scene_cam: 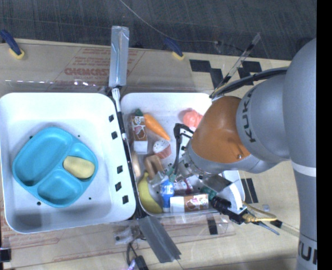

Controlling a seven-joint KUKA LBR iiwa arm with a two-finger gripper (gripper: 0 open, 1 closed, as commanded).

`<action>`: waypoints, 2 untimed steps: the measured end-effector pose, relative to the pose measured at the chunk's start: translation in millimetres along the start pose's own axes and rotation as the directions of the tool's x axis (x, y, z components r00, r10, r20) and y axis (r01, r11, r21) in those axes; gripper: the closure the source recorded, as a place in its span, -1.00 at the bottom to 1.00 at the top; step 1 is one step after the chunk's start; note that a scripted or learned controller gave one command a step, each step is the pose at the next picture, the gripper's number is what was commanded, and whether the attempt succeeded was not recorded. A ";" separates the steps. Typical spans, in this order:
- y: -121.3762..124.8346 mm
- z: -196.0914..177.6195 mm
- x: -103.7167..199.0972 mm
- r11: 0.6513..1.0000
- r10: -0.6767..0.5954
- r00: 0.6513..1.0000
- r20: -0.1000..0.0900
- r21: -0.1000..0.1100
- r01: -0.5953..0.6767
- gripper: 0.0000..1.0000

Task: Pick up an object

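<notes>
Your gripper (pixel 180 170) hangs low over the right bin (pixel 160 101); whether it is clamped or apart you cannot tell. The bottle (pixel 187 202) lies just nearer, long axis left-right.

A wooden bench (pixel 53 61) is carrying two shallow white bins side by side: the left bin (pixel 19 108) and the right bin (pixel 166 100) (their inner walls touching). Blue clamps (pixel 11 44) are gripping the bench's far edge.
</notes>
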State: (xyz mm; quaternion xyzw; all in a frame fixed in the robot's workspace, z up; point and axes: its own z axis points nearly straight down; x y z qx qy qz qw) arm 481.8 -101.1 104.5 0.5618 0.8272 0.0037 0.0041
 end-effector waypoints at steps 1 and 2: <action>11.8 -90.7 34.5 0.998 -0.057 0.998 -0.001 0.004 0.057 1.00; 66.6 -85.8 74.5 0.999 0.030 1.000 -0.003 0.013 -0.030 1.00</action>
